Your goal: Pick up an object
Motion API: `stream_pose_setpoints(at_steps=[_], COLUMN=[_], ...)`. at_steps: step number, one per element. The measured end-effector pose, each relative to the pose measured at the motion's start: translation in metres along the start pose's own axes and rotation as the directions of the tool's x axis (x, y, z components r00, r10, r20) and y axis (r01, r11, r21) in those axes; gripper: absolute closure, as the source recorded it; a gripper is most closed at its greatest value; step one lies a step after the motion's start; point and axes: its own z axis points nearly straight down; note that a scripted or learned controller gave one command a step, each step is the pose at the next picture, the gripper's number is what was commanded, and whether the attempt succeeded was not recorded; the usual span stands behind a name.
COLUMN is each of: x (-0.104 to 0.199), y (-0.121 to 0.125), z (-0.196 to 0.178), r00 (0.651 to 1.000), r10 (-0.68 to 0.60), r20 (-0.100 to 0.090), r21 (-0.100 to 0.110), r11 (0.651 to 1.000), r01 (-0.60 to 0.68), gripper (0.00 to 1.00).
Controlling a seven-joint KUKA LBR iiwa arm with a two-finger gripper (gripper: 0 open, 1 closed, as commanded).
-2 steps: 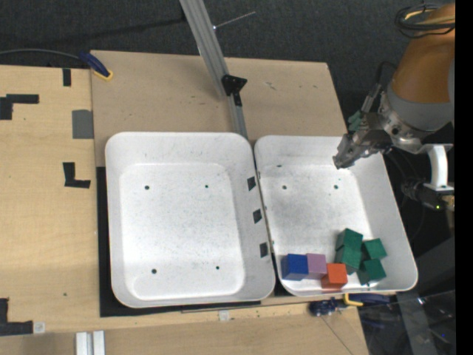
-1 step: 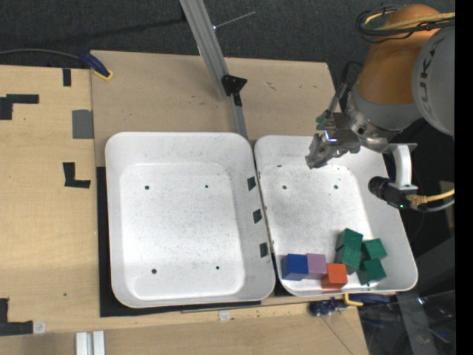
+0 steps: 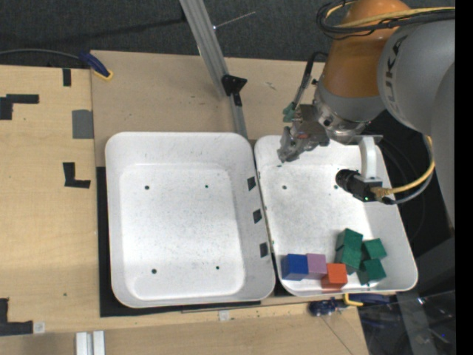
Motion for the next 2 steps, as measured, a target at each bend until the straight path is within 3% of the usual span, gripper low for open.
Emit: stream_pose_setpoints(at_steps=[2], x=[0.109], y=[0.015], z=[0.017], r00=[1.000], r10=[0.000], r20=[0.001], r21=[0.002], r11=[1.000], r01=[0.000], gripper=[1.00])
